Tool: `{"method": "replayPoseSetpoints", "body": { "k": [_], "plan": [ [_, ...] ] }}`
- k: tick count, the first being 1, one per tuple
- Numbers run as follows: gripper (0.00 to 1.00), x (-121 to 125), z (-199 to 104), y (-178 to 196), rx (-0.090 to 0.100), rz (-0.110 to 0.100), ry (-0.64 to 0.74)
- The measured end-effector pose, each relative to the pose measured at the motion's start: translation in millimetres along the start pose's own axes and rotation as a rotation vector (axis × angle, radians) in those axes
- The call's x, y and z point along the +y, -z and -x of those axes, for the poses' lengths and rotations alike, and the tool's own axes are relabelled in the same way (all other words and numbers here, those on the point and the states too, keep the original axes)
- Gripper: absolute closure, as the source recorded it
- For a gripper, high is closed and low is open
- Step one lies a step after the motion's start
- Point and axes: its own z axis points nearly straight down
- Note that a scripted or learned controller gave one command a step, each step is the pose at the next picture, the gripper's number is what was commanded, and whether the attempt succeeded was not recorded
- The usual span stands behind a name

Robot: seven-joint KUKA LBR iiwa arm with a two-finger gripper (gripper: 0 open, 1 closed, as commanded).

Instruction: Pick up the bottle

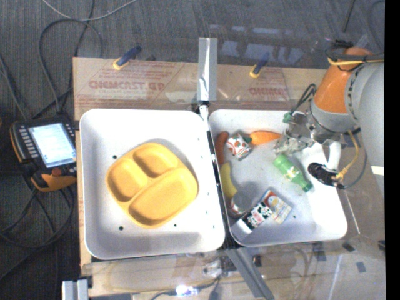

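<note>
Place: robot lab.
Floor: grey carpet [125, 36] with loose cables [59, 27], upper left.
Left edge: teach pendant [45, 144].
Bench: two white bins [94, 230], clamped cardboard backing [144, 83].

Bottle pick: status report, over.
Hand low in right bin, above bottle's upper end. Green bottle lying flat, not held. Carrot close beside hand.

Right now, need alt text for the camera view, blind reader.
A grey arm's two-finger gripper hangs just above a small green plastic bottle in the right white bin, which also holds an orange carrot, a yellow banana and a cow-print carton. The left white bin holds a yellow divided plate.
</note>
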Motion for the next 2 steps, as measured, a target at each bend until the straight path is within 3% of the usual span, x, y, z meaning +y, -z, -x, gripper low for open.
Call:
{"method": "replayPoseSetpoints", "body": {
  "k": [1, 2],
  "plan": [
    [1.00, -83, 33, -11, -0.003, 0.018, -0.117],
    [1.00, -131, 19, 117, -0.003, 0.001, -0.122]
  ]
}}
